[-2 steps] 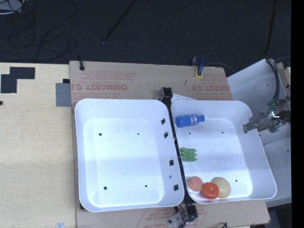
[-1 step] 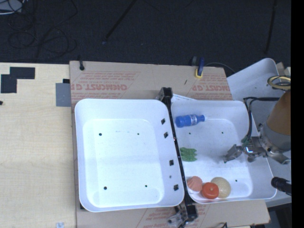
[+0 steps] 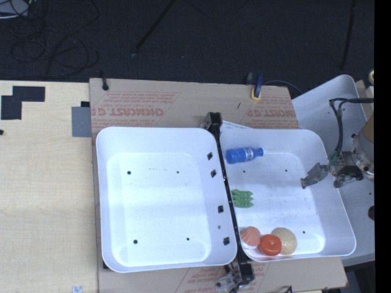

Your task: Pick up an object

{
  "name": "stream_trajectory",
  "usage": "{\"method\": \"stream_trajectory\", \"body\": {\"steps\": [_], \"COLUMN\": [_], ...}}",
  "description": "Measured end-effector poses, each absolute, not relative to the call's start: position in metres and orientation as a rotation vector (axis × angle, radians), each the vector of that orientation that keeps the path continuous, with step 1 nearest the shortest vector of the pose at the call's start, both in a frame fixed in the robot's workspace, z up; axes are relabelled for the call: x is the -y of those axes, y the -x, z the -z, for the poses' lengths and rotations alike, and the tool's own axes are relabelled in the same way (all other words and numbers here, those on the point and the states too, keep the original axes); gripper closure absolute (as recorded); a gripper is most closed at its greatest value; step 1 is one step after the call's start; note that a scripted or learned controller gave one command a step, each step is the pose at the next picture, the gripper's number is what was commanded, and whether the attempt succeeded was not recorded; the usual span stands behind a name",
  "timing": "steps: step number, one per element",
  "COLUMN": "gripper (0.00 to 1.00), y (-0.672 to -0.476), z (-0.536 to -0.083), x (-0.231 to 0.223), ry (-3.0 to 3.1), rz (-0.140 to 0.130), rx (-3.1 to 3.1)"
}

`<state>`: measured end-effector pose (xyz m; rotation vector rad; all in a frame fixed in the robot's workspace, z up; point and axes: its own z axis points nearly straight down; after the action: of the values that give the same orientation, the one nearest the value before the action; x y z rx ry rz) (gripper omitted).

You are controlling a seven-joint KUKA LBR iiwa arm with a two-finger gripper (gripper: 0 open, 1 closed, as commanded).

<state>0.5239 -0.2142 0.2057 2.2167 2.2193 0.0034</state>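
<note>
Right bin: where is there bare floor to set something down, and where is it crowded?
In the right bin, bare floor lies between the blue bottle, the green item and the gripper. The near edge is crowded: pink piece, red round object and tan round object sit bunched together.

Even overhead light, white bins [image 3: 156, 140] glaring (background dark), slightly soft.

Dark floor [image 3: 183, 29], perhaps carpeted; cables [image 3: 36, 17]

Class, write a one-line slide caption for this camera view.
Pincer over the right bin, which holds a blue bottle, green toy and three round items.
</note>
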Motion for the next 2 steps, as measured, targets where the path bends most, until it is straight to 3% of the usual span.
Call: {"method": "stream_trajectory", "body": {"steps": [1, 2], "gripper": [0.00, 0.00], "y": [-0.500, -0.546], "z": [-0.314, -0.291], "x": [0.215, 0.214], "ry": [-2.215, -2.219], "rz": [-0.005, 0.002], "rx": [-2.217, -2.224]}}
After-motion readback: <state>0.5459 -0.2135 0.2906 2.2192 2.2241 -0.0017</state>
